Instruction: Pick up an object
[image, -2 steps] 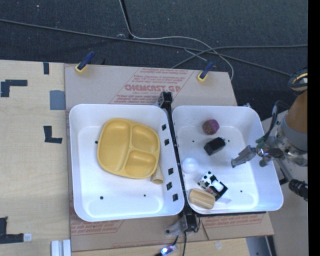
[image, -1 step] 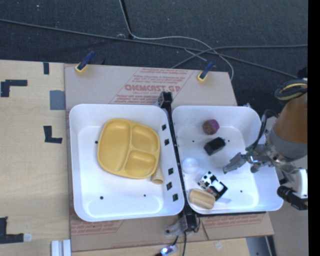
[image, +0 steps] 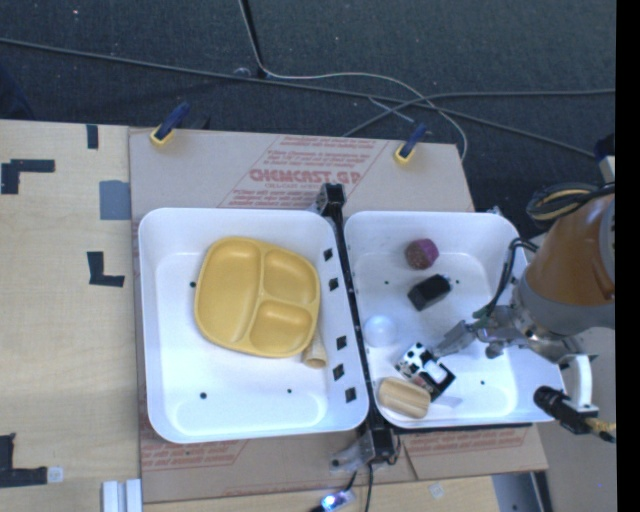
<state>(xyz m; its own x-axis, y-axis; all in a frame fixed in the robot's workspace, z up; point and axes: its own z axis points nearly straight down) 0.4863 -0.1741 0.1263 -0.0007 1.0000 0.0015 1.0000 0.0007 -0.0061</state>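
Nothing is lifted yet: every object lies on a bin floor, so the whole pick is left to do. The arm (image: 570, 270) reaches in from the right over the right bin (image: 500, 232), and the hand (image: 455, 340) sits low near the bin's middle, just right of the black-and-white block (image: 425, 368). The view there is too blurred to tell whether the hand is released or clenched, and nothing shows between its tips. Candidate things in the right bin: the purple ball (image: 421, 252) near the far wall, the black block (image: 429, 292) below it, a pale clear ball (image: 379, 328) close to the divider (image: 345, 300), and a tan roll (image: 404, 398) touching the near wall beside the black-and-white block. The near corner is crowded and wall-bound; the black block has open floor all around. The left bin (image: 160, 330) holds a yellow divided plate (image: 257, 296) with a small tan piece (image: 315, 353) at its edge, and open floor toward its near wall.
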